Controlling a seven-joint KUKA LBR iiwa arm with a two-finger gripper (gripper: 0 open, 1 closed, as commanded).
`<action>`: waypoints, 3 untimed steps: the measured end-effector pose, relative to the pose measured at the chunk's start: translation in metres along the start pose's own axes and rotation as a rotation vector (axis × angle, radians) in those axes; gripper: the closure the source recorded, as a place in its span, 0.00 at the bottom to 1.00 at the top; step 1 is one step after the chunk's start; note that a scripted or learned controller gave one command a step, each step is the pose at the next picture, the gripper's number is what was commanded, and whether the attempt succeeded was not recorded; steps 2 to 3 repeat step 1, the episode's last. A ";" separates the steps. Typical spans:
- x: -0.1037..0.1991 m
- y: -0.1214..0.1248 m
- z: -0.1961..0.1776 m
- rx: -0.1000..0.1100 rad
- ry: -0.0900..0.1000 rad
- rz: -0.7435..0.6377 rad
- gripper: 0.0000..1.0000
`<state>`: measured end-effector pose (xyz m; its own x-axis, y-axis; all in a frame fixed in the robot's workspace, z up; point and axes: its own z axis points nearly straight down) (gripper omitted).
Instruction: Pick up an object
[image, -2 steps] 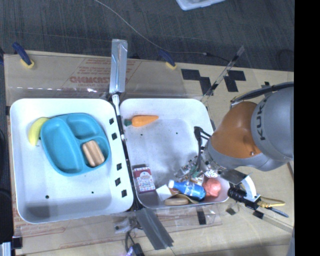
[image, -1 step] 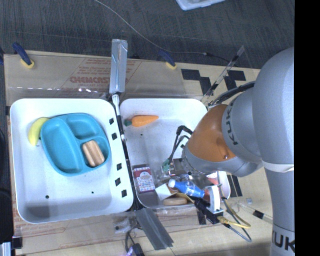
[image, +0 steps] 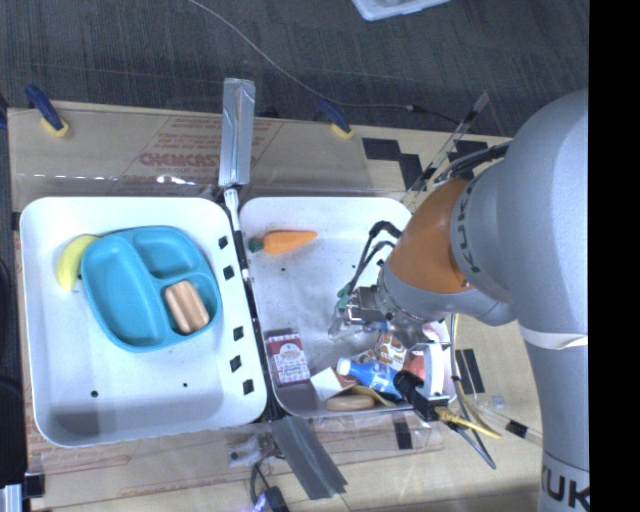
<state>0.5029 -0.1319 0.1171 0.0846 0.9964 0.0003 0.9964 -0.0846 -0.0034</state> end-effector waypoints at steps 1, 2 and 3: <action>0.000 0.000 0.000 0.001 0.000 0.000 0.00; 0.000 0.000 0.000 0.001 0.000 0.000 0.00; 0.000 0.000 0.000 0.001 0.000 0.000 0.00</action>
